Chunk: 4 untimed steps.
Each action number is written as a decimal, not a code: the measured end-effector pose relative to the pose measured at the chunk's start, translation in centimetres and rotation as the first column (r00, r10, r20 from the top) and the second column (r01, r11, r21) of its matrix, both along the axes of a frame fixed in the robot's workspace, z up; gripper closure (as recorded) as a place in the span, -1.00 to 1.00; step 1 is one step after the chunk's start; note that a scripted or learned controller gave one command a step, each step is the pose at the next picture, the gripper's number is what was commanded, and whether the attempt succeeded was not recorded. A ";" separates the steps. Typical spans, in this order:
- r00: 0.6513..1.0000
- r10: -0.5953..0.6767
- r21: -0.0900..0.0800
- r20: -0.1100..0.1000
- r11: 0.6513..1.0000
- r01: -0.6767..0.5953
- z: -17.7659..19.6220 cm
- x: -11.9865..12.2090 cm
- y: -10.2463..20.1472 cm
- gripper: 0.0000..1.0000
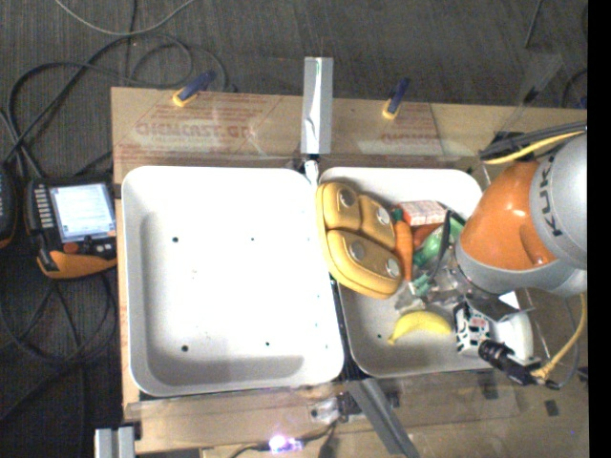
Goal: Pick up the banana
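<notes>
Banana (421, 325): you find it lying on the floor of the right bin (374, 359), near the front wall, yellow and curved. Just behind it sits a tan shoe-like pair (361, 239), with an orange carrot (404, 245), a green item (430, 246) and a small red box (420, 212) beside. Arm (520, 232) hangs over the bin's right side, gripper (441, 289) just above the banana; whether it grasps, you cannot tell. Left bin (143, 256) sits alongside.

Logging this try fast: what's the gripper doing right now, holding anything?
Gripper: low in the right bin, just above the banana; its state cannot be told and nothing is seen in it.
</notes>
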<state>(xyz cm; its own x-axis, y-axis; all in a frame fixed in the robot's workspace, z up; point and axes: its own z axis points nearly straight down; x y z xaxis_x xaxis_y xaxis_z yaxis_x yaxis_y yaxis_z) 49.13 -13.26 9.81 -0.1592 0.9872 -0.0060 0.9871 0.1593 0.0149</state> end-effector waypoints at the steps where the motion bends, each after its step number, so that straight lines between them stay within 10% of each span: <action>1: 1.000 0.000 0.000 0.000 1.000 0.000 0.0 0.0 0.0 -1.00; 2: 0.999 0.038 0.004 -0.019 0.999 -0.038 3.2 -0.7 -3.8 -1.00; 3: 0.996 0.083 0.005 -0.021 0.997 -0.083 4.3 -0.8 1.1 -1.00; 4: 0.950 0.313 0.003 -0.012 0.950 -0.313 -1.0 -0.5 -0.4 -1.00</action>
